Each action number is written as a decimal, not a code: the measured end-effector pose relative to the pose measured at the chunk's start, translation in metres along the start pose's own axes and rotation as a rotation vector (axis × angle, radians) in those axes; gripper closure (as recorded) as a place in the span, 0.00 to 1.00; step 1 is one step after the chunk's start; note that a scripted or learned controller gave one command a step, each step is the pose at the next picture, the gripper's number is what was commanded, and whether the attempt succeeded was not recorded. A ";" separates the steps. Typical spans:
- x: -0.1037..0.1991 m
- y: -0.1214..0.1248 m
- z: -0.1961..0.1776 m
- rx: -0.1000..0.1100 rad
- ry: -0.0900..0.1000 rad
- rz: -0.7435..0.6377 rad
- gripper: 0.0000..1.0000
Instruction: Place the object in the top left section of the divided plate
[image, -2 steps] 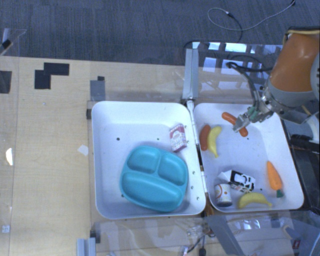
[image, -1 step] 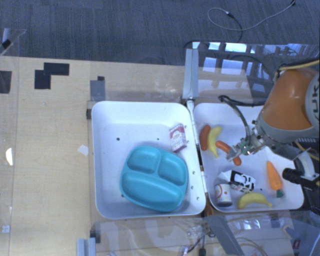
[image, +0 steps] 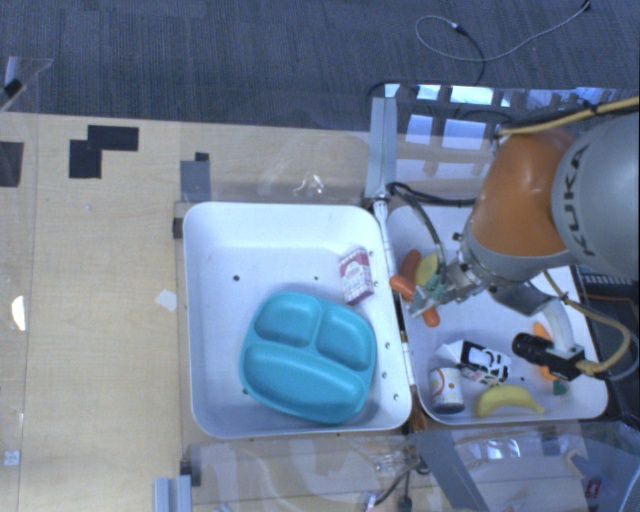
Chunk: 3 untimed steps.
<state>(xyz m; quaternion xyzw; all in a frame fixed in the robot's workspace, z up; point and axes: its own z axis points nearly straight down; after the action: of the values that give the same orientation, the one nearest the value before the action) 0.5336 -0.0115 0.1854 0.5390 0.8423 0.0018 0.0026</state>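
Reaches in from the right: grey arm (image: 610, 190) with its orange band (image: 520, 200), bent low over the upper part of the right bin (image: 500, 325). Hangs there with the gripper (image: 441, 285) close to the bin's left wall, amid a small cluster of things. Cannot tell whether the pincer is spread, pressed together or pinching anything, since the wrist and cables cover much of it. Cannot tell for certain either which thing is meant for placing. Just beside the gripper: a yellow-green piece (image: 428, 267) above it, an orange carrot-like piece (image: 403, 287) to its left, a second orange bit (image: 431, 317) just below. Farther down the same bin: a black-and-white item (image: 484, 362), a small cup-like container (image: 447, 388) near the lower left corner, and a banana (image: 508, 402) along the lower wall, lying roughly level. In the left bin (image: 220, 300): the blue divided plate (image: 310, 355), set toward the lower middle and turned a little, with two small sections above one large one. Top left section (image: 285, 322) on the side away from the arm, well apart from the gripper. Against the left bin's right wall, above the plate: a small red-and-white packet (image: 355, 275). Beneath both bins: pale wooden bench (image: 100, 300).
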 end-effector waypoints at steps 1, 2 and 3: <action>0.090 -0.010 0.001 0.003 0.002 0.054 1.00; 0.121 0.032 0.045 0.004 0.002 0.081 1.00; 0.121 0.032 0.045 0.004 0.002 0.082 0.00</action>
<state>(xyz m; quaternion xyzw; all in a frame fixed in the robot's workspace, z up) 0.5125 0.1121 0.1405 0.5729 0.8196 0.0009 0.0006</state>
